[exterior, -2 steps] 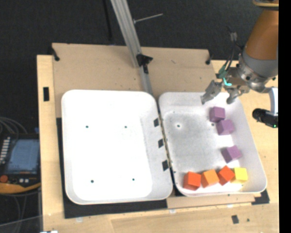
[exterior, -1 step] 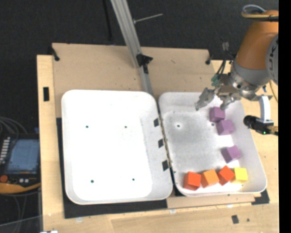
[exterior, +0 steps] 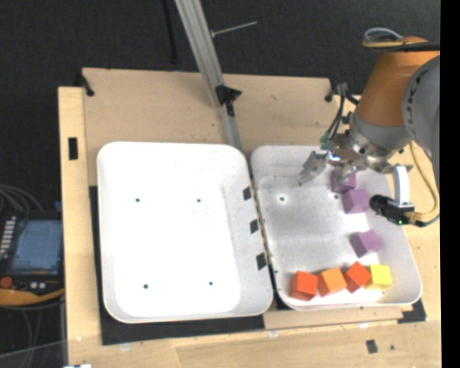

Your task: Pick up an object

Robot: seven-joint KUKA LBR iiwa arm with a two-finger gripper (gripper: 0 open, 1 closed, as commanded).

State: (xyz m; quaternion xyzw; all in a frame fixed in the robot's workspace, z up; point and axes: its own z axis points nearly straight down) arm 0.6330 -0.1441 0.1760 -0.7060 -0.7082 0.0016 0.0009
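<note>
You are looking at an early stage of the pick, and nothing here tells you that an object has been lifted. The gripper (exterior: 327,162) sits low over the far part of the right bin (exterior: 291,228), under the grey wrist and the orange band of the arm (exterior: 391,90), which comes in from the right. One grey finger (exterior: 310,167) points out toward the middle of the bin, but whether the tool is open or closed cannot be told from this angle, and no block is visible between its fingers. The nearest candidates are the purple blocks: one purple block (exterior: 343,180) lies just beside the gripper, a second purple block (exterior: 356,200) is close behind it, and a third purple block (exterior: 366,242) lies further toward the near side. Along the near wall of that bin you have a row: a red-orange block (exterior: 303,284), an orange block (exterior: 331,280), a red block (exterior: 358,276) and a yellow block (exterior: 380,274), all well apart from the tool. The left bin (exterior: 176,228) holds no blocks. By my judgement the grasp and the lift are both still ahead of you.
</note>
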